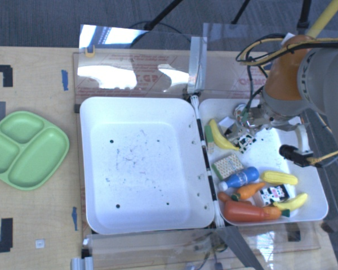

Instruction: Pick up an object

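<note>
The gripper [243, 129] is hanging low over the right bin [312, 184], beside the banana [219, 135], seemingly positioning for a grab, though I cannot tell how far it is open.

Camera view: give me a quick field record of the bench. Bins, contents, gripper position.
left bin: white, faint marks on floor
right bin: holds toys
toys: yellow banana, blue bottle, corn cob, carrot, red sausage
gripper: low over the far end of the right bin, beside the banana
green tray: on the bench, left of the bins
</note>
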